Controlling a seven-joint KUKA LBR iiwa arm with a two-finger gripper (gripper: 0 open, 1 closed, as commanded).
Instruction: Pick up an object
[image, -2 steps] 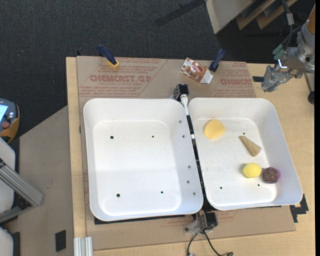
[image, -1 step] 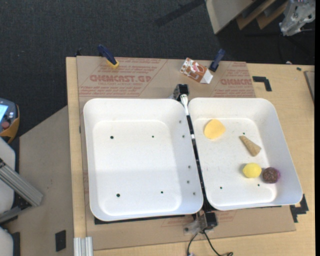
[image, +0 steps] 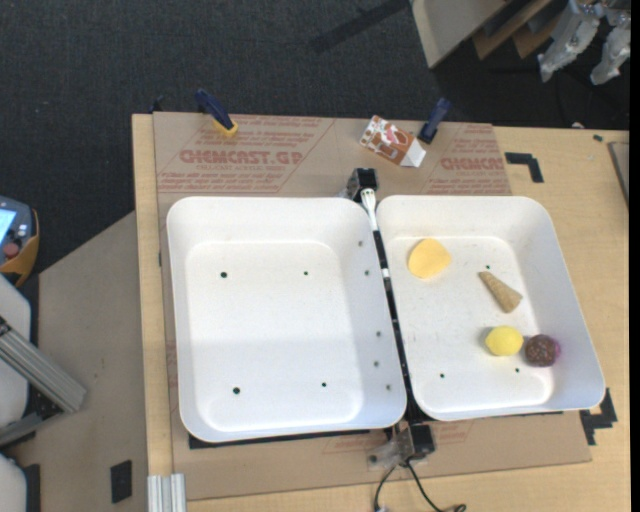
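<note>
A: What sits on the bench (image: 300, 450)?

B: Two shallow white bins side by side on a brown board. The left bin (image: 190, 330) shows only small dark dots on its floor. The right bin (image: 560, 260) carries four small things.

A: Which ones?

B: A yellow rounded piece (image: 429, 258) lies toward the far left corner of the right bin, near the wall shared with the left bin. A tan cone (image: 500, 290) lies on its side nearer the middle, its point aimed toward the far edge. Closer to the near right corner, a yellow ball (image: 504, 341) rests just beside a dark purple ball (image: 542, 349); whether the two touch cannot be told for sure.

A: And the arm?

B: Nothing can be said of the gripper's fingers, whether wide, narrow or closed on something. All four objects lie on the bin floor.

A: Anything outside the bins?

B: A small red and white packet (image: 391, 141) lies on the board past the far edge of the bins, roughly above the seam between them. Two blue clamps (image: 216, 111) grip the board's far edge, one to the left and one (image: 434, 119) right of the packet. A black clip (image: 361, 183) sits at the far end of the seam.
</note>
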